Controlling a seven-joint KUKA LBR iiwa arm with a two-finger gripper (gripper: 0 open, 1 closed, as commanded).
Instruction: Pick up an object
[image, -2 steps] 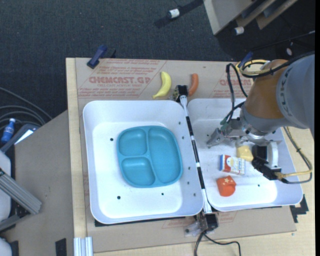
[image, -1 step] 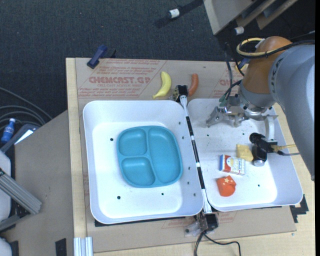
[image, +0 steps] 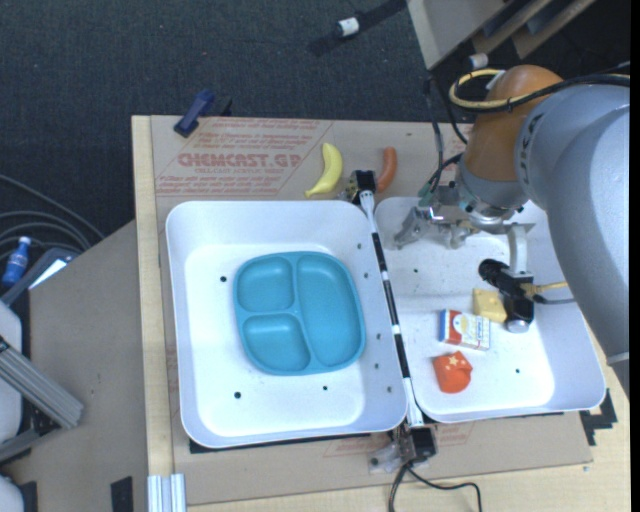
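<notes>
**Nothing yet lifted from the right bin**

The gripper is seen spread open and empty over the bin's far corner; the small carton, yellow block and red piece are left lying apart from it.

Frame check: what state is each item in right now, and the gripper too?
Plate, flat and right way up in the left bin.
Carton, lying on its side in the right bin.
Yellow block, right bin, beside the carton.
Red fruit, right bin, in front of the carton.
Banana, on the bench behind the bins.
Gripper, low at the back of the right bin, apart from all three things there.
</notes>
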